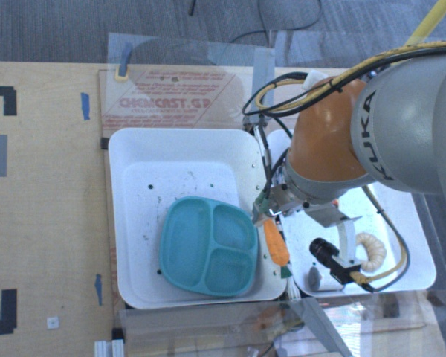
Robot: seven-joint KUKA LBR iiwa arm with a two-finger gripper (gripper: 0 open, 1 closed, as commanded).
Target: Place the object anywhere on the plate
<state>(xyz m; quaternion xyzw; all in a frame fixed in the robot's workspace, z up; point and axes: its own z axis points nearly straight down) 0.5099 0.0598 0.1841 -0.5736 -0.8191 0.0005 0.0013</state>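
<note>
Our tool (270, 213) hangs under the grey arm's orange band, over the seam where the two bins meet. The wrist hides its working end, so we cannot tell whether it is spread or pressed together.

The orange toy carrot with a green stalk end (276, 245) sits directly below the tool. Its upper end is right at the tool and its stalk end points toward the near edge of the counter (44, 199). It lies along the shared rims of the left white bin (134, 155) and the right white bin (410, 222). We cannot say whether it is lifted or resting there.

The teal three-compartment plastic plate (208, 248) lies flat in the left bin, and its right edge is just beside the carrot. A pale ridged curled piece (372, 251) lies in the right bin, well apart from the carrot.

We judge the step in hand to be the carry: the carrot is at the plate's border but not yet on it. The next move calls for a short shift toward the left of the view, until the carrot is over one of the compartments. It must clear the bin wall and the plate's raised lip before lowering and letting go. If the hold is poor, the carrot may drop onto the rim or fall beside the plate.
</note>
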